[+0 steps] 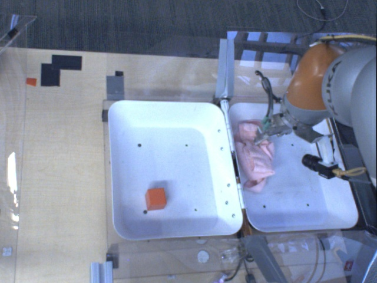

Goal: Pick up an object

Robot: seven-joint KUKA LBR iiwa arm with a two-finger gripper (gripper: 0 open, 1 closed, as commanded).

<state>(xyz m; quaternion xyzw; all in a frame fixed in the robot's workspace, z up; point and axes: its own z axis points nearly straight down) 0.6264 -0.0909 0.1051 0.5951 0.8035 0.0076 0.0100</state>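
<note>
Gripper sits at the top edge of the pink cloth in the right bin, grip state unclear; press down into the folds just below-left before closing.

Orange block; pink, perhaps cloth bundle; white bins.

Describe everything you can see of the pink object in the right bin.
The pink object looks soft and crumpled, like cloth or a plush toy, pale pink with folds. It lies in the right bin, against its left wall, stretched along that wall. The gripper is at its upper end, seemingly touching it.
</note>
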